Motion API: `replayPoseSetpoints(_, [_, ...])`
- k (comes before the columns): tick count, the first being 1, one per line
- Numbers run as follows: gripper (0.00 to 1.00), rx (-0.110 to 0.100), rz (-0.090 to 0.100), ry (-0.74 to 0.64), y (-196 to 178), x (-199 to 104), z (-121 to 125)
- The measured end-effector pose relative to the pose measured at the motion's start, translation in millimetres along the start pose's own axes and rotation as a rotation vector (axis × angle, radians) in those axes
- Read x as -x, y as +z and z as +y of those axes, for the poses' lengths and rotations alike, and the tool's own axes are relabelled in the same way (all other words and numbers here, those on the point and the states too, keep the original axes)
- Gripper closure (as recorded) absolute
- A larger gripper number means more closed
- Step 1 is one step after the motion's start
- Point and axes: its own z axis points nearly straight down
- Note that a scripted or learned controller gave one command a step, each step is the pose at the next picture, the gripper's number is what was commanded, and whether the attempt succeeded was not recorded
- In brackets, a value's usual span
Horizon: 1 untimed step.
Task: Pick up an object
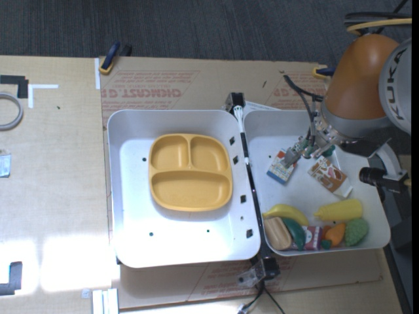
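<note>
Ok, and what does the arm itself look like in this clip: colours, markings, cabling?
The grey KUKA arm carries a large rounded orange band above the wrist, with dark letters of the maker's name on its pale casing at the frame's right edge. Thin black cables trail along the wrist to the small metallic two-finger gripper, which has greenish parts.

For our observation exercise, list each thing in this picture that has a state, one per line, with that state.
Yellow divided plate: upright, in the left bin, nothing on it.
Small blue-and-white packet: lying flat in the right bin, just below the gripper.
Brown packet: lying flat.
Toy foods: heaped along the near wall.
</note>
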Motion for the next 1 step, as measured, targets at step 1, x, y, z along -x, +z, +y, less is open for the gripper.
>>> replayPoseSetpoints(1, [0.0,0.0,0.0,0.0,0.0,0.0,-0.1])
